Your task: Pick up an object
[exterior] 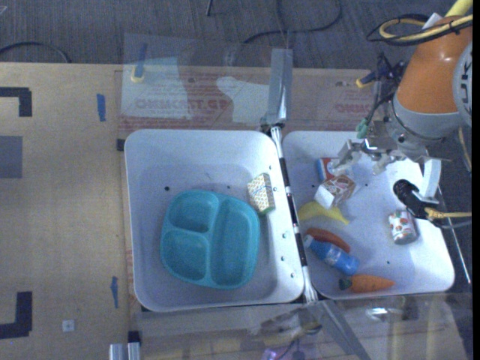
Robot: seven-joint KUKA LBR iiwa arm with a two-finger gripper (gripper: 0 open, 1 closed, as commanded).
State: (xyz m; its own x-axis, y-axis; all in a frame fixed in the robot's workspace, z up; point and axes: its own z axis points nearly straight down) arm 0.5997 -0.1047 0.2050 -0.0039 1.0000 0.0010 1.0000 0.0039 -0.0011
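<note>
Fingers (349,154) of the gripper (362,158) stand apart, hanging over the far left part of the right bin (420,265), just up and to the right of a red and white carton (335,188). Whether they touch the carton cannot be told.

The wooden bench (60,201) carries both bins side by side, their inner edges touching. The grey arm (427,81), with its orange band, reaches in over the right bin's far right corner.

The left bin (150,145) holds a teal divided plate (210,237) lying flat, closer to its near edge than its far one. A small patterned box (261,192) rests against the plate's far right rim, close to the bin's right edge.

All the other loose things lie in the right bin. Along its left edge, going from the carton toward the near edge, are a yellow banana (322,214), a red pepper (328,238) and a blue bottle (334,257), each close to the next. An orange carrot (367,282) lies along the near edge, just beside the bottle. A small red and silver can (403,226) sits near the right edge, well apart from the others. A smaller red and blue packet (323,166) stands just behind the carton, near the left edge.
</note>
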